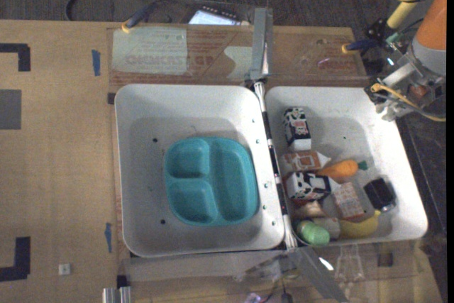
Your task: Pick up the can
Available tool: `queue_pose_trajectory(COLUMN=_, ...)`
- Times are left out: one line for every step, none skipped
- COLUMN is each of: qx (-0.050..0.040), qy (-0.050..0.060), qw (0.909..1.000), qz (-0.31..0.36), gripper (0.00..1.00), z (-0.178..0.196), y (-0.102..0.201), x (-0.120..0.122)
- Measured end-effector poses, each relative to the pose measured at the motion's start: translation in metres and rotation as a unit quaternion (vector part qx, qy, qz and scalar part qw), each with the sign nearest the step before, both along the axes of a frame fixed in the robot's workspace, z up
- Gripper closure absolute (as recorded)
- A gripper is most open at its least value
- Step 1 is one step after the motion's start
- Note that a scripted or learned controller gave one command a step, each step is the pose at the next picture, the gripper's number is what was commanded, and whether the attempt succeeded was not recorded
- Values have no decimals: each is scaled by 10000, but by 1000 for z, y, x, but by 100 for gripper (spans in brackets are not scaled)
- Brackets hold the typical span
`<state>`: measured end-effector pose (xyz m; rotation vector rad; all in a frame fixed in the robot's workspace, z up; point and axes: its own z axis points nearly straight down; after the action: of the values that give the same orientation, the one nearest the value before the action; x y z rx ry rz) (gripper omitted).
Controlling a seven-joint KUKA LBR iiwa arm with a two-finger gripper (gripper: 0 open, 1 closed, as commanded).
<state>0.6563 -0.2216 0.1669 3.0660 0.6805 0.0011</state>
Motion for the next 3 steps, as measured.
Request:
queue_pose_trajectory(qx=0, qy=-1, qw=10000, qz=0, gripper=0, z=0, y=0, x=0)
queue_pose_trajectory(qx=67, qy=-61, qw=9999, qz=125, gripper=0, z=-58, y=10, x=-9)
queue_pose_trajectory(qx=37, qy=-42, qw=9999, qz=134, gripper=100, z=-49, y=9, x=-10)
